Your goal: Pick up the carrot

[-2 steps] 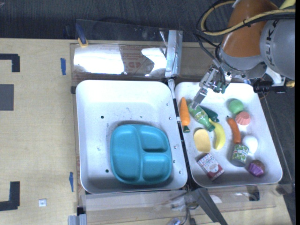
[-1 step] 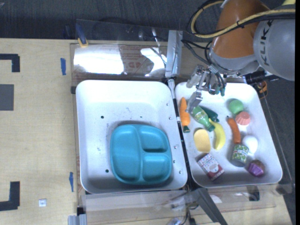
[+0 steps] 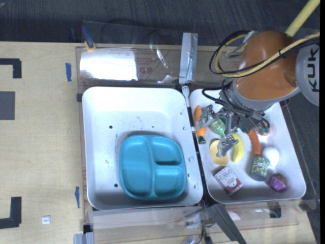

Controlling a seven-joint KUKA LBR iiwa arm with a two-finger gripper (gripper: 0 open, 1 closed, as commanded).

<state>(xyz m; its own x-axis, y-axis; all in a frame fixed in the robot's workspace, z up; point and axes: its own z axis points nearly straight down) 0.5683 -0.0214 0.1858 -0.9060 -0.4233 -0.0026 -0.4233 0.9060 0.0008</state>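
**A:** Down over the right bin (image 3: 297,159) comes the grey arm, glossy orange dome on top, and the gripper (image 3: 229,132) hangs in the thick of the clutter.

**B:** Is it clamped on anything?

**A:** Cannot tell. The metalwork blurs into the toys under it. Just below it lies a curved yellow banana (image 3: 238,151), with a rounder yellow lump (image 3: 218,155) at the banana's nine o'clock.

**B:** And the carrot?

**A:** The carrot (image 3: 255,142) is at the gripper's four o'clock, near but apart from it. It's a smooth, tapered orange-red stick lying nearly straight from twelve to six, flat on the bin floor.

**B:** What's around it?

**A:** A white egg (image 3: 272,155) at its four o'clock, and a squat green can (image 3: 260,167) just past its lower tip at six. Farther toward five sits a purple lump (image 3: 278,182). A small red-and-white box (image 3: 227,180) lies at the carrot's seven o'clock.

**B:** The other side?

**A:** The left bin (image 3: 94,136) is shallow matte white plastic. A glossy blue plate (image 3: 152,168) with three rounded compartments sits toward its six o'clock edge.
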